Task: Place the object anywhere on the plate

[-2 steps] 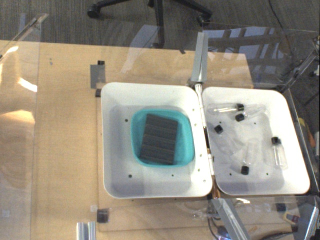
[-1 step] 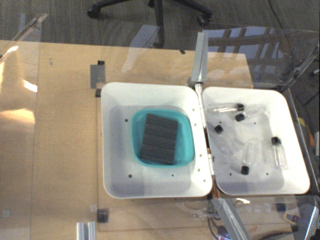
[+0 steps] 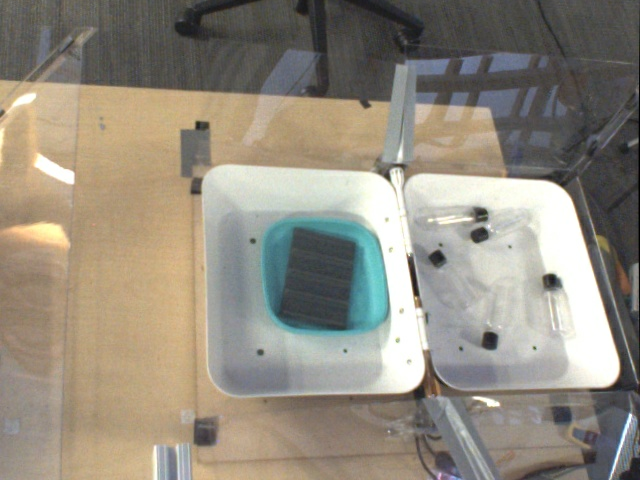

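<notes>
Object: dark ribbed block (image 3: 318, 279) lies flat in teal plate (image 3: 372, 308), left bin (image 3: 230, 358) | claw state: we cannot tell | clear vials (image 3: 553, 303) at 3 o'clock | we judge placement done; retreat straight up, avoid nudging

In the left bin (image 3: 230, 268) before me, a ridged block (image 3: 318, 278) lies on a plate (image 3: 372, 268); small vials (image 3: 553, 303) lie scattered in the right bin (image 3: 590, 268).

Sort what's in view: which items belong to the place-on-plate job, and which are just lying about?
Job:
- teal square plastic plate, in the left white bin
- dark grey ribbed rectangular block, lying on the plate

Lying about:
- clear vials with black caps, in the right white bin
- office chair base on the floor
</notes>
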